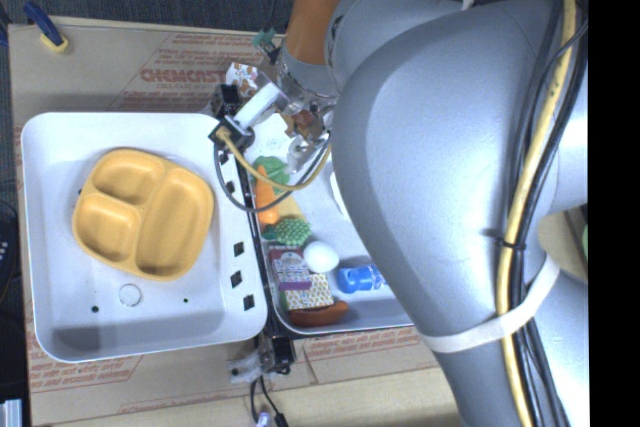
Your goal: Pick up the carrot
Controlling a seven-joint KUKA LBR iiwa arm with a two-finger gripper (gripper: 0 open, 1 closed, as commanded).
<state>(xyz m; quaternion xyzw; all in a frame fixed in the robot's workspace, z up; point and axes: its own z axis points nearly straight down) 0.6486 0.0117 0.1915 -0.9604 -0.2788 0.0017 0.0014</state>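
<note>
Hovering tool (283, 130) over right bin (345, 320), carrot (266, 198) just below it, grip state unclear

I'm working in a robot lab: a big grey arm (450, 145) with bundled cables (530, 165) reaches in from 3 o'clock over two white bins (60, 215) on a cardboard-covered tabletop (150, 65), with toy food and a yellow divided plate (145, 212) as test props.
</note>
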